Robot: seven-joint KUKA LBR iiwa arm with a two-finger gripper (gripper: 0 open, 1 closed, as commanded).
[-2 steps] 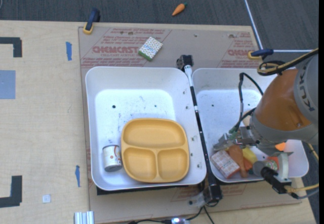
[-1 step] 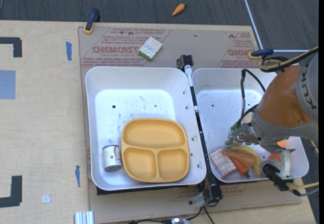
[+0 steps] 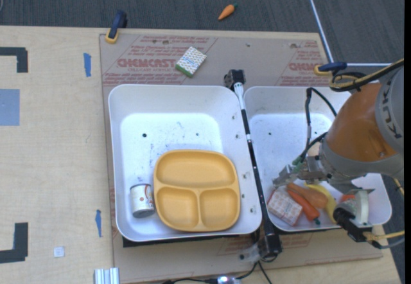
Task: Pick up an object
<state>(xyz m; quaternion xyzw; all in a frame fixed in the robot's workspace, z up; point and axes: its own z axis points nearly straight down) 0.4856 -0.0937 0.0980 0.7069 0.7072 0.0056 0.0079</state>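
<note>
Heaped in the near part of the right bin: an orange toy carrot lying aslant, a pale speckled packet touching it on the side toward the divider, a yellow banana-like piece just beyond it, and a white-and-green item against the bin's near right corner. Directly over this heap, reaching in from the right edge of the tabletop, the tool, low and close to the carrot; cannot tell how far open it is, nor whether anything sits in its grip. Behind it, the grey wrist and orange band covering much of the right bin's far right side.

In the left bin, a yellow three-section plate lying flat toward the near edge, with a small printed cup tipped on its side in the near left corner, just beside the plate. On the cardboard sheet beyond the bins, a small green-and-white box. On the dark floor past the far edge, another small carrot.
</note>
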